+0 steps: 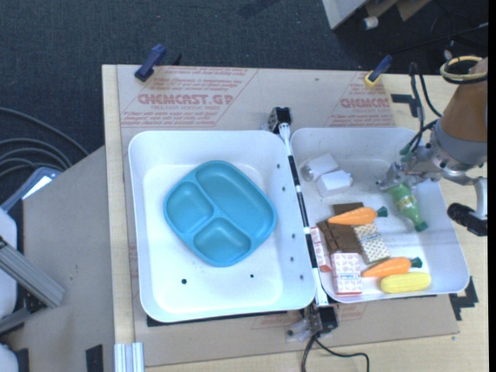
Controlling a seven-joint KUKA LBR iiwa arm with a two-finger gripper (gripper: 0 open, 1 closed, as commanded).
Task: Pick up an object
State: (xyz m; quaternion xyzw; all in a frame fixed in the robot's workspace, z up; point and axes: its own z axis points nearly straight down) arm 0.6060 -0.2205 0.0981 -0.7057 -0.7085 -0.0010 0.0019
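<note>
Camera view: I'm hovering my gripper [397,178], whose grip I cannot tell, beside the green bottle [408,204], lying at five o'clock, long axis running eleven-to-five.

Arm [470,115] cut by right edge; pincer [403,178] fingers unclear.

There is one camera, fixed above the counter [194,91], and it looks down at a slant. The far edge of the counter lies toward the top of the picture, with dark floor behind it, and the near edge lies toward the bottom. The camera stands far enough to take in both white bins whole: the left bin [147,208] sits near the middle of the picture and the right bin [449,262] reaches toward the right edge. The arm [465,122] comes in from the right side, and it is cut by the border of the picture.
</note>
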